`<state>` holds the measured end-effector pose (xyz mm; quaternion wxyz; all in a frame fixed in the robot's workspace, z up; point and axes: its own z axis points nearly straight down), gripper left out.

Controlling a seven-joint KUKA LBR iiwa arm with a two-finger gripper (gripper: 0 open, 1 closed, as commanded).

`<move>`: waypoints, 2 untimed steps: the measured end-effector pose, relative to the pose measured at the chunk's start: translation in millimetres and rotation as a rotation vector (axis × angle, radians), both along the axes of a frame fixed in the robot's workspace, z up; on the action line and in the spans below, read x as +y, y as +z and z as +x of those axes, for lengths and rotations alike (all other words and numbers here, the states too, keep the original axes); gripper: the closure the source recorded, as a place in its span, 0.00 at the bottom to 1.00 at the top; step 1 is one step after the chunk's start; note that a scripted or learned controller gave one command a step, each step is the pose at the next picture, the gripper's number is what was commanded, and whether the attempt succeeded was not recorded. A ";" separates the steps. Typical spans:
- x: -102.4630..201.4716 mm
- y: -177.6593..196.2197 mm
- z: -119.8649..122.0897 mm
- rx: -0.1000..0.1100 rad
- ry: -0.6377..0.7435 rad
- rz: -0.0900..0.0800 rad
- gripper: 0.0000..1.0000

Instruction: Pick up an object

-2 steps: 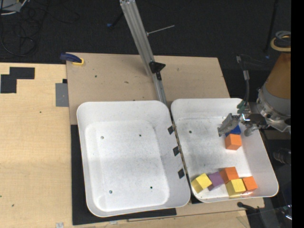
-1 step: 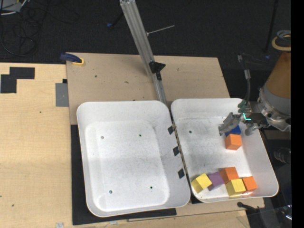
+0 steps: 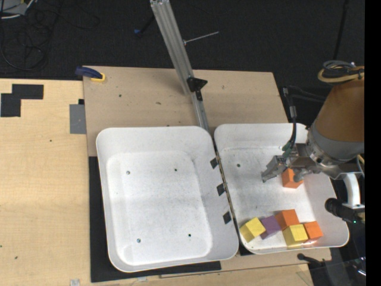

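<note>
a robotics lab: a plywood table (image 3: 149,100) carries two white bins (image 3: 161,198), an aluminium rail (image 3: 175,46) slants up from it, loose cables (image 3: 18,8) lie on the dark floor, and an industrial arm (image 3: 339,121) reaches in.

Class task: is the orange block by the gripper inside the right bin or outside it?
Inside. The orange block sits within the right bin rim, right at the gripper, apart from the blocks clustered along the bin's near edge.
</note>
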<state>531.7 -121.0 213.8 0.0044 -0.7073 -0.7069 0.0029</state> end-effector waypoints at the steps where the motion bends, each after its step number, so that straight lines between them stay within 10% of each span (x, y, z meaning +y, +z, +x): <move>1: 2.9 -44.4 1.5 -0.001 0.000 0.000 0.00; 2: 6.6 -89.5 -4.9 -0.001 -0.001 0.000 0.00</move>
